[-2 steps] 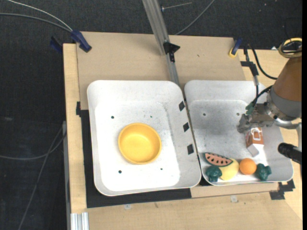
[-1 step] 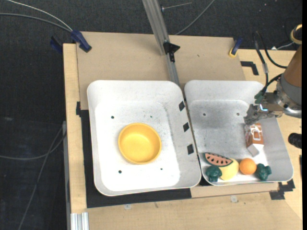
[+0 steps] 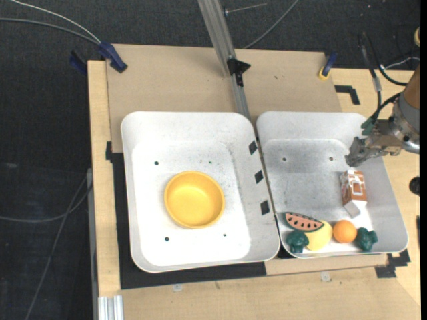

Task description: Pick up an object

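Note:
My gripper (image 3: 357, 153) hangs over the right bin (image 3: 313, 179) near its right wall, just above a small brown and white carton (image 3: 354, 188) that lies in the bin. Nothing shows between the fingers. Along the bin's front edge lie a watermelon slice (image 3: 305, 221), a yellow piece (image 3: 321, 235), an orange (image 3: 344, 232) and two dark green broccoli-like pieces (image 3: 297, 241) (image 3: 365, 239).
The left bin (image 3: 147, 179) holds a yellow bowl (image 3: 194, 199). A metal pole (image 3: 217, 25) slants in from the top towards the gap between the bins. Blue clamps (image 3: 113, 57) sit at the board's far left corner. Cables hang at the right edge.

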Available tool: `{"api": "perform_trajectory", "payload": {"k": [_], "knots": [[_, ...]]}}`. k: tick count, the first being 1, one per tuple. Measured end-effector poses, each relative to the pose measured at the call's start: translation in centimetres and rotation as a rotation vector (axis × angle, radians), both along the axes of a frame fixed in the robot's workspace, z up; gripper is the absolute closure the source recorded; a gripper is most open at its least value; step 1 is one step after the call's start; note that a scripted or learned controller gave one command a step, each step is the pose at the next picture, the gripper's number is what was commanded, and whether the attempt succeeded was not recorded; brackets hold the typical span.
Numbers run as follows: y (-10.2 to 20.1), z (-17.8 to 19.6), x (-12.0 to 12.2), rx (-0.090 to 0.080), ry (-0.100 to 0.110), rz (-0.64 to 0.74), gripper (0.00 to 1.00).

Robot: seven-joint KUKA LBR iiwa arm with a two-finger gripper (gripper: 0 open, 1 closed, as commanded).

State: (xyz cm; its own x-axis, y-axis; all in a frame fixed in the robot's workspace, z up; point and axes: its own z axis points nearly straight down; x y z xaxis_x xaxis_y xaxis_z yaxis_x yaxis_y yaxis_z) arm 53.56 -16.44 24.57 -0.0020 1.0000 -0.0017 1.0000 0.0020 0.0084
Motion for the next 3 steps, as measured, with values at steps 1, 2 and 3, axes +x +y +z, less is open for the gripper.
{"api": "perform_trajectory", "payload": {"k": [1, 2, 3], "knots": [[4.9, 0.0, 1.5, 0.002, 0.003, 0.004, 1.0], [10.6, -1.1, 1.4, 0.009, 0.019, 0.005, 1.0], [16.3, -0.3, 2.6, 0.005, 0.006, 0.004, 1.0]]}}
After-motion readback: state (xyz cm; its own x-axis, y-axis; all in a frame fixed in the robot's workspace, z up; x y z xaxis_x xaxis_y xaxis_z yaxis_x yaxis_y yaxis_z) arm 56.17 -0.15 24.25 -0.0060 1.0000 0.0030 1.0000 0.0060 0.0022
